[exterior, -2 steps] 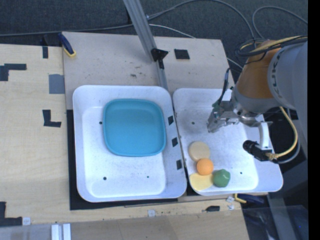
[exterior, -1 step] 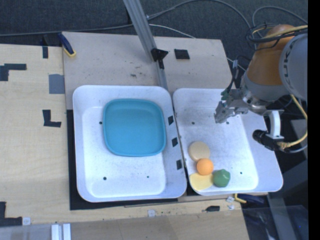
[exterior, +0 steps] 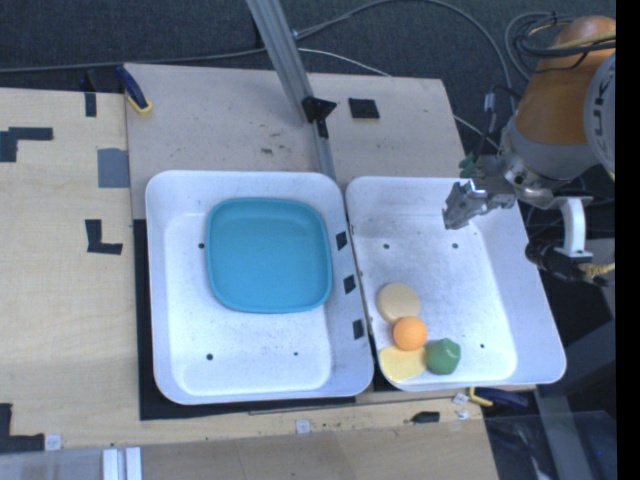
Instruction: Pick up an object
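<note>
The end effector (exterior: 462,208) hangs over the far part of the right bin (exterior: 500,268), nothing seen between its tips, and whether they are spread or pressed together cannot be told. In that bin's near corner lie a tan disc (exterior: 398,299), an orange ball (exterior: 409,333), a yellow piece (exterior: 400,365) and a green object (exterior: 442,355), clustered and touching, well apart from the end effector. The left bin (exterior: 180,268) holds a blue plate (exterior: 268,254)
</note>
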Controlling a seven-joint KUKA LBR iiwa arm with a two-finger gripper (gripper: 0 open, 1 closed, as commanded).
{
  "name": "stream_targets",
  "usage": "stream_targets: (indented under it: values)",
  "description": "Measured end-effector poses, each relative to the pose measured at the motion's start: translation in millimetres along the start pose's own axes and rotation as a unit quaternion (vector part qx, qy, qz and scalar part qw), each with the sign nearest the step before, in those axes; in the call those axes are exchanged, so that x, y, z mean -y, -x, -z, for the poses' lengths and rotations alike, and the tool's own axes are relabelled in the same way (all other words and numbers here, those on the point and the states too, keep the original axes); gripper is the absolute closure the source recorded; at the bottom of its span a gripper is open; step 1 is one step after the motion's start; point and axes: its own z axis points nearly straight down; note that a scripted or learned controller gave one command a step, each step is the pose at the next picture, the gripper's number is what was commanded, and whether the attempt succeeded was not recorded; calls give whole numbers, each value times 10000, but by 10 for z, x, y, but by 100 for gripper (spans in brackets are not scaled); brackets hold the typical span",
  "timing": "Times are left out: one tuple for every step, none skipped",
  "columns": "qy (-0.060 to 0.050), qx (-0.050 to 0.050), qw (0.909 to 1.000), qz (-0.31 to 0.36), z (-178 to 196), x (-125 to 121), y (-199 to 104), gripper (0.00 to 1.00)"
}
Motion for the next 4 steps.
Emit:
stream_targets:
  values:
    - [-16, -8, 10000, 16, 74, -81, -522, 100]
    - [-21, -8, 10000, 20, 38, -71, -1084, 100]
    - [-20, -7, 10000, 14, 68, -132, -1663, 100]
    - [-28, -4, 10000, 13, -93, -234, -2133, 100]
